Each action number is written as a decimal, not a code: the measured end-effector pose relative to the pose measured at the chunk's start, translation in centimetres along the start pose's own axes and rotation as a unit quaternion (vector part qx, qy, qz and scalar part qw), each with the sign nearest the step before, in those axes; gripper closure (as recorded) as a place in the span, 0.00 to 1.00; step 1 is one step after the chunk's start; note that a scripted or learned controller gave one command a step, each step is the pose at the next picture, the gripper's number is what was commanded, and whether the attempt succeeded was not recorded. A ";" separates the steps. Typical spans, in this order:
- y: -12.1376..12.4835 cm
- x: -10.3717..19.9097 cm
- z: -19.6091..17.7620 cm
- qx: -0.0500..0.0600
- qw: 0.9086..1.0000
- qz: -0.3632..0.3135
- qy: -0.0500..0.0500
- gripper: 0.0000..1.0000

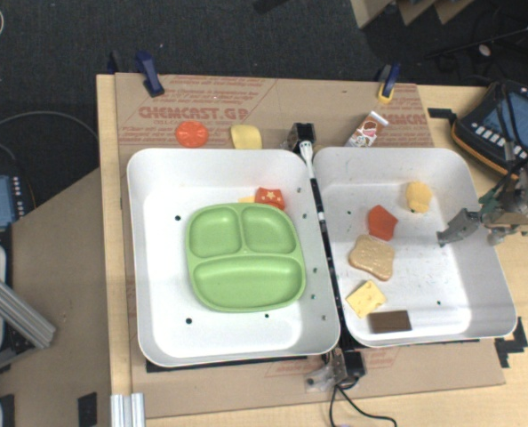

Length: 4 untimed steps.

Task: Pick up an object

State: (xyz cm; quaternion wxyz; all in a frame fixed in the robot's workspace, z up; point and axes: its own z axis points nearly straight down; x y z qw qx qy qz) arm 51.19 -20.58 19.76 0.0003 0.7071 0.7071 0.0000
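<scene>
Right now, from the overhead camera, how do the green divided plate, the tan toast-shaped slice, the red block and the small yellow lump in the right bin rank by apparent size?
1. Green divided plate, by far the largest.
2. Tan toast-shaped slice.
3. Red block and small yellow lump: they look alike in size, so I won't rank them.

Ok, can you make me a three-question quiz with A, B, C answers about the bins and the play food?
1. Where is the green plate?
A. left bin
B. right bin
C. on the cardboard

2. What colour is the block above the toast?
A. blue
B. red
C. white

3. How does the green plate lie?
A. flat, open side up
B. upside down
C. on its edge

Answers: 1 A, it sits inside the left bin. 2 B, it looks red against the right bin. 3 A, its three compartments face up.
</scene>
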 end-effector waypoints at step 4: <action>4.6 14.2 0.7 -0.005 1.000 -0.003 0.001 1.00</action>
